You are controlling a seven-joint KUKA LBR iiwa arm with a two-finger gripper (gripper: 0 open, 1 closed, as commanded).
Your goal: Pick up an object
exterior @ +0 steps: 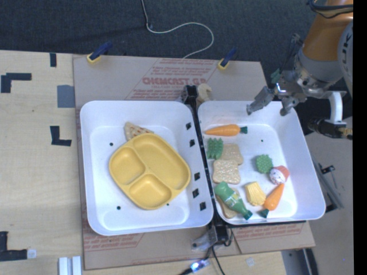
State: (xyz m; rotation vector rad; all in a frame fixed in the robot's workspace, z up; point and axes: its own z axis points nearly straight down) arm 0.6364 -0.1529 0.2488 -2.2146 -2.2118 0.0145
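- Hand [269, 103] hangs over the far right corner of the right bin [304, 148], its two fingers spread apart with nothing between them.
- Grey arm with the orange band [330, 24] comes in from the upper right.
- Right bin holds the toy food: a carrot [222, 130] lies across the far end, pointing left.
- A small green leafy piece [214, 148] sits just below the carrot, beside two crackers [227, 165] that overlap each other.
- A green bottle [232, 199] lies tilted at the near edge, just beside a yellow piece [255, 193].
- A second carrot [273, 198] lies tilted near the right wall, touching a red and white piece [278, 175]; a green broccoli piece [264, 164] sits just above them.
- Left bin [92, 153] holds a yellow divided plate [149, 171], with a cracker [133, 132] peeking out from under its far edge.
- Both bins rest on a cardboard sheet [166, 82] on the worktop [34, 171].
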